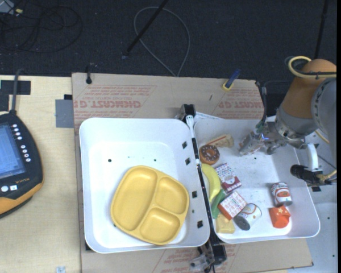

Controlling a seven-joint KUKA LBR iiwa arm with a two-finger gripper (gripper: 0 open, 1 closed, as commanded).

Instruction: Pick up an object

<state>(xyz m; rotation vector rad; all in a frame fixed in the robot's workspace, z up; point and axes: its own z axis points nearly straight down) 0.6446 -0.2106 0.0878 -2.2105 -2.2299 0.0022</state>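
The right bin [298,232] holds several small items. A chocolate doughnut [209,153] and a tan block [221,141] lie near its back left. A banana [211,178] runs along the left wall, with two red-and-white packets [228,175] [233,203] beside it. A tipped can [249,214] lies at the front, and a small red-labelled can [282,193] and an orange-red piece [280,217] sit toward the right. My gripper [254,145] hangs low over the bin's back, right of the tan block, with nothing seen held in it.
A yellow divided plate [149,203] lies in the left bin [102,135]. A tablet pendant [8,161] rests on the bench at far left. The arm's orange band [304,92] stands over the right bin's back right corner. Cables lie on the dark floor behind.
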